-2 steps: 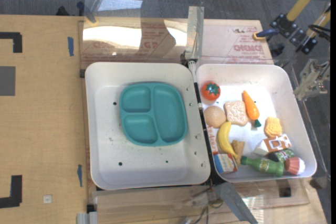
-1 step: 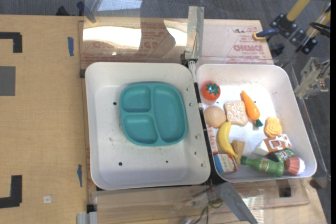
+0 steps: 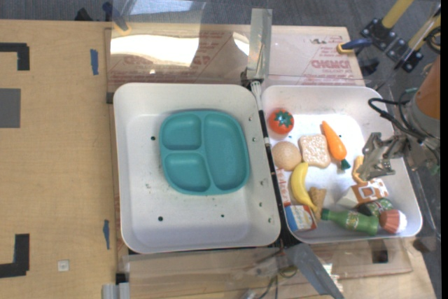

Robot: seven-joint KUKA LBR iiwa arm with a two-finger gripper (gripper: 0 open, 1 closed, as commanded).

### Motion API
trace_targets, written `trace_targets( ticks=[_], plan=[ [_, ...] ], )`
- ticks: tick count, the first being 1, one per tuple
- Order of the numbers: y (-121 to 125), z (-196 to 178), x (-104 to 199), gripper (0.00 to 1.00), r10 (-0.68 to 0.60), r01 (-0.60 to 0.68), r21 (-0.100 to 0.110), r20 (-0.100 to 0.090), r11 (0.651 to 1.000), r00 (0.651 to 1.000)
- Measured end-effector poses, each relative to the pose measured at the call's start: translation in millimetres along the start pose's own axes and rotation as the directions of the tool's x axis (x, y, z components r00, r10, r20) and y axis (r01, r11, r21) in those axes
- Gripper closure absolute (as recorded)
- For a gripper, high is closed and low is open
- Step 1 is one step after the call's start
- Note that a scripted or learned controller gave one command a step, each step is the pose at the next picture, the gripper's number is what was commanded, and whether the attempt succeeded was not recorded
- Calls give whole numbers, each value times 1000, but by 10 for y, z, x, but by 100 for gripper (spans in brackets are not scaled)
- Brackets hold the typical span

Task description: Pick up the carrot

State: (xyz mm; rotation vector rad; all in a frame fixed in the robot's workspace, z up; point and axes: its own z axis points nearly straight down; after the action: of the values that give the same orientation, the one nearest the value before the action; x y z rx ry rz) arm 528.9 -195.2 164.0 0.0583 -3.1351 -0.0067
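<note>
1. Lying in the right shallow white plastic bin (image 3: pixel 381 98), the small orange toy carrot with a green tip (image 3: pixel 334 143) sits tilted, its green end pointing to about 5 o'clock.
2. Nothing is touching the carrot.
3. At 3 o'clock from the carrot, the silver metal two-finger gripper (image 3: pixel 376 157) hangs over the right side of the same bin, just beside the carrot but apart from it.
4. How wide the gripper is open is too hard to see, so I cannot tell, and I see no toy in it.
5. At 9 o'clock from the carrot is the tan square toy slice of bread (image 3: pixel 315 150), near it.
6. At 10 o'clock from the carrot is the round red toy tomato with a green top (image 3: pixel 281 121).
7. Left of the bread sits the pale round toy bun (image 3: pixel 285 155).
8. Below the bread, at 6 o'clock, lies the curved yellow toy banana (image 3: pixel 301 183).
9. Near the front of the bin lies the green toy bottle (image 3: pixel 353 220), on its side.
10. In the left shallow white plastic bin (image 3: pixel 133 171), the teal plastic plate with three parts (image 3: pixel 205 151) rests in the middle.
11. Both bins sit side by side on the brown cardboard-covered bench (image 3: pixel 49 150).
</note>
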Motion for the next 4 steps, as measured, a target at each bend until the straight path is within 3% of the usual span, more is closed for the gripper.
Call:
trace_targets(
  ticks=[1,2,3,4],
  plan=[
    [99,-1209,-24,100,45,-45,8,23,999,999],
    [-293,-2222,-200,100,55,-56,10,22,998,998],
    [-262,-151,62,100,40,-40,0,1,999,999],
    [-277,-1531,-2,100,-16,16,12,23,1000,1000]
  ],
)
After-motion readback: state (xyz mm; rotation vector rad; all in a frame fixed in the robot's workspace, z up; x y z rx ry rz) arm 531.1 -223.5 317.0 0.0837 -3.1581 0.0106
